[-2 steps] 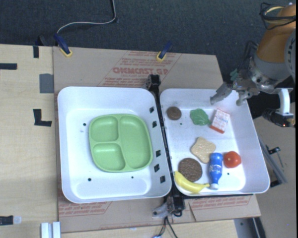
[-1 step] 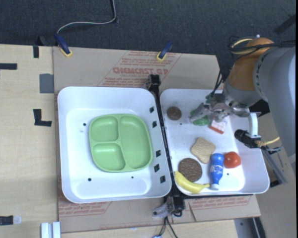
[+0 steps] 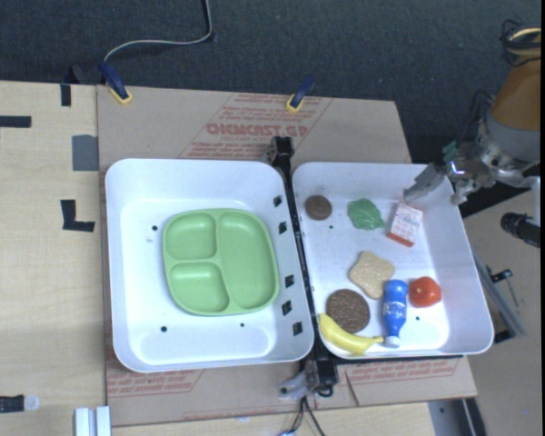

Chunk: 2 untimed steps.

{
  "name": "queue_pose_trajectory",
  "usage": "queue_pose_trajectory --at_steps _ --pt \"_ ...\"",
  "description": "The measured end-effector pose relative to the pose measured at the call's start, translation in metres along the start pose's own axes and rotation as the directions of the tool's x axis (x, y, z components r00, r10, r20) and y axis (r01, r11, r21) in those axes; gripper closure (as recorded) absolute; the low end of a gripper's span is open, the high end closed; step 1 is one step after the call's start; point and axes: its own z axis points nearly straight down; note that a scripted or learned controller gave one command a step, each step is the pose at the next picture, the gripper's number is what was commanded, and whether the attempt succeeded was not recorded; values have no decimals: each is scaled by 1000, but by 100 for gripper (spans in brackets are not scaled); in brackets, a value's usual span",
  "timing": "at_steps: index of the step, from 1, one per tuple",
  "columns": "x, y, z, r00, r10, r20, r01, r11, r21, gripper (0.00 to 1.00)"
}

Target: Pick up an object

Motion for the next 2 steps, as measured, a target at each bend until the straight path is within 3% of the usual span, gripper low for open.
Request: queue_pose_trajectory --at_steps 1,2 --pt "72 -62 80 1000 -2 -5 2 1000 6 0" --pt "101 -78 112 1000 1 5 -1 1000 -11 0"
